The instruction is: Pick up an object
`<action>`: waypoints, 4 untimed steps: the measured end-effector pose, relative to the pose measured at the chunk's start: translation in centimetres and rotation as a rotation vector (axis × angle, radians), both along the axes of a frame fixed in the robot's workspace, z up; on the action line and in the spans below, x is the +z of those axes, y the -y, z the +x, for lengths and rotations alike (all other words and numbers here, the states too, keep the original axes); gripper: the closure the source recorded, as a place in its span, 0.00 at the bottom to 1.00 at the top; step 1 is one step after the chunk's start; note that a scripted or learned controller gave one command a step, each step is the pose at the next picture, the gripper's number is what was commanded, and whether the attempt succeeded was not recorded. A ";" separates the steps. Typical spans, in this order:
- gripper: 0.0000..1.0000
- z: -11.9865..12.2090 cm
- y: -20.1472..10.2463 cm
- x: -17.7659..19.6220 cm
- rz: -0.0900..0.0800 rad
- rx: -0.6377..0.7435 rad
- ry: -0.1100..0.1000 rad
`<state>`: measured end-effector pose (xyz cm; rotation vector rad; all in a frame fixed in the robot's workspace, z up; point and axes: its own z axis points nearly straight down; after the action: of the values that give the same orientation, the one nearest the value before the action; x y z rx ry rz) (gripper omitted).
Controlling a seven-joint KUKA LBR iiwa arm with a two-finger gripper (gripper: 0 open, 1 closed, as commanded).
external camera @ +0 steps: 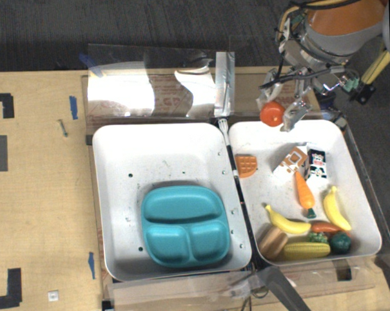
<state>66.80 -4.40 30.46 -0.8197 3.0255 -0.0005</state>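
Gripper clamps one orange ball at the right bin's eleven o'clock. Inside: two bananas, one carrot; carton print unreadable.

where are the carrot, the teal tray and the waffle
carrot (303, 190), camera view, middle of its orange body
teal tray (184, 224), camera view, ridge between its compartments
waffle (246, 165), camera view, centre of its gridded top

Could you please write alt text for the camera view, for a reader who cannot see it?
A grey arm's end effector holds an orange ball above the right bin, which contains toy food. The left bin holds a teal divided tray.
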 end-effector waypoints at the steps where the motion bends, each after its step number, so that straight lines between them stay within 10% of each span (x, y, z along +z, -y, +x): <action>1: 1.00 0.0 -0.5 0.2 -0.001 0.216 0.003; 2: 1.00 -5.5 1.8 -3.5 -0.002 0.343 -0.002; 3: 1.00 0.0 0.4 -2.0 -0.002 0.431 0.003; 4: 1.00 -0.6 4.3 -3.2 -0.003 0.669 0.000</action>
<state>66.20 -8.67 27.26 -1.7679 2.5900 -0.0012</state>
